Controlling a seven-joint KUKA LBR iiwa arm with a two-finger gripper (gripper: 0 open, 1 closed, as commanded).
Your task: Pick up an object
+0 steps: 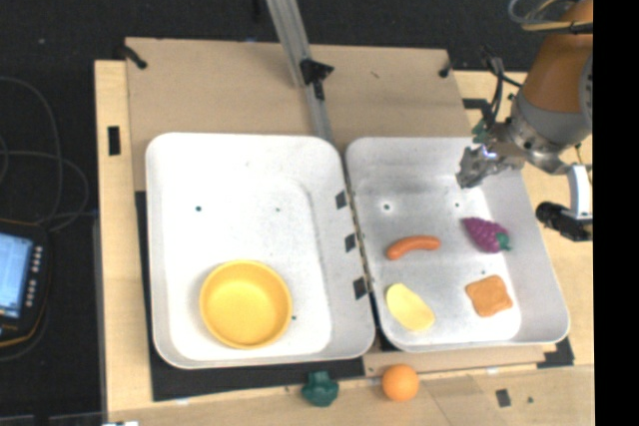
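Note:
The right bin [399, 175] holds a purple bunch of grapes [484, 233], an orange sausage [412, 246], a pale yellow piece [408, 306] and an orange-brown square piece [488, 295]. A yellow bowl [246, 303] sits in the left bin [240, 185] near its front. My gripper [472, 169] hangs over the back right part of the right bin, above and behind the grapes. Nothing shows between its fingers.
An orange ball [399, 382] and a small green object [319, 389] lie on the bench in front of the bins. A grey metal pole [290, 25] slants up from the back between the bins. A handheld screen [15, 279] rests at the far left.

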